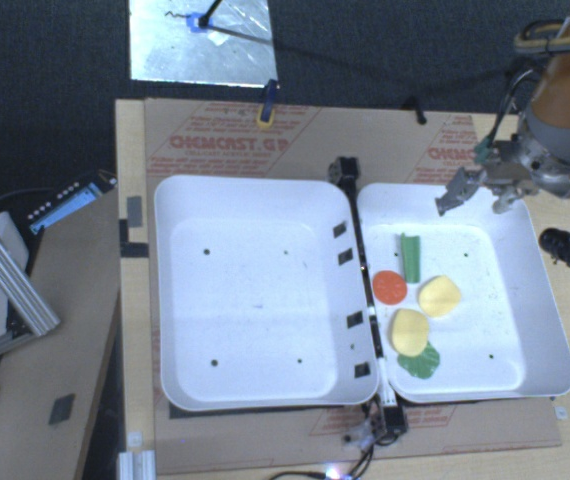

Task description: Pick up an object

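The right bin holds several small things near its left side. A green bar lies upright in the picture, with an orange disc just below it. Two yellow pieces sit beside and under the disc, and a dark green flat piece lies at the bottom. My gripper hangs over the bin's far edge, up and to the right of the green bar, well apart from every piece. Its grey fingers stand spread with nothing between them.
The left bin lies beside the right one, joined by a black hinge strip. A foil sheet lies beyond the cardboard base. Metal rails stand at the far left.
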You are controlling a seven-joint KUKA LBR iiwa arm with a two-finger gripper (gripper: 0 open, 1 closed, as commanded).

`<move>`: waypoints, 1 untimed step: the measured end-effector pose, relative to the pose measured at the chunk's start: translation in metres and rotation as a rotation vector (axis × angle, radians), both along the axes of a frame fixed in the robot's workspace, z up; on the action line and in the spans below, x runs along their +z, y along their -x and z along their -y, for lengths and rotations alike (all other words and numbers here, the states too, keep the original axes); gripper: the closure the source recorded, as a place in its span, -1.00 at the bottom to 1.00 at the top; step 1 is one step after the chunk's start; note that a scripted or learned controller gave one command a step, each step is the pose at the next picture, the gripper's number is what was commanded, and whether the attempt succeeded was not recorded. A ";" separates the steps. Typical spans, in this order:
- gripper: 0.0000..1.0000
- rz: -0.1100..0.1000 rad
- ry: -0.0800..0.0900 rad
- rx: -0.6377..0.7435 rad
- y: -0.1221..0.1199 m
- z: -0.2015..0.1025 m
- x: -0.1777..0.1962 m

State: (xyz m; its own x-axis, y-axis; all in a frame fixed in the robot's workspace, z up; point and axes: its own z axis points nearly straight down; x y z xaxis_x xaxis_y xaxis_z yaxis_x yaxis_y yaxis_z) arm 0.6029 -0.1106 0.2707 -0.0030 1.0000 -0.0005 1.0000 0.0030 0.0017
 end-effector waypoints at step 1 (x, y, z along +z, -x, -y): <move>-1.00 -0.005 -0.004 0.009 -0.005 -0.106 -0.086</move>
State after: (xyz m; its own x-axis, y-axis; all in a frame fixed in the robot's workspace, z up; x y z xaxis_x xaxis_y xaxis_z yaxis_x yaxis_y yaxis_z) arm 0.6078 -0.0050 0.1847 -0.0124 0.9999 0.0034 0.9999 0.0124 -0.0037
